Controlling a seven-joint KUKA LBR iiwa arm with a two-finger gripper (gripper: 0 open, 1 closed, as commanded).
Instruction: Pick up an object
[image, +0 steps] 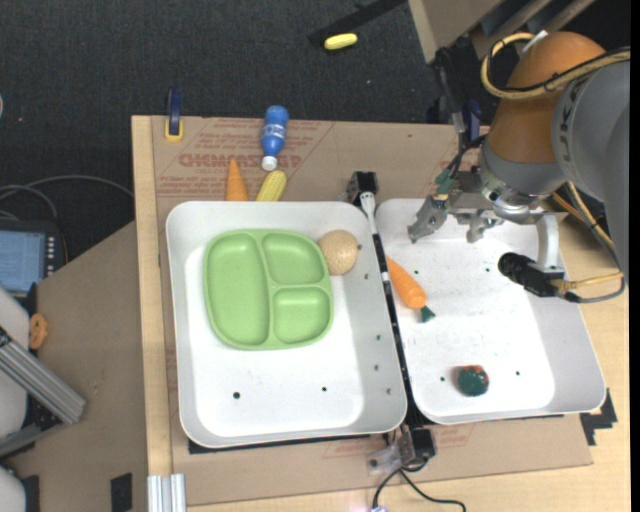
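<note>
Gripper (450, 222) open, empty, high in right bin (560, 390); carrot (405, 283) hugs the bin wall, so fingers may snag

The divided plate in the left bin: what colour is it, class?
Light green, seen in the camera view.

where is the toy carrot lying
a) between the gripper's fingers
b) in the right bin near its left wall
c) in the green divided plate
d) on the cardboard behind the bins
b: the toy carrot lies on the floor of the right bin, close to its left wall, apart from the gripper.
</note>
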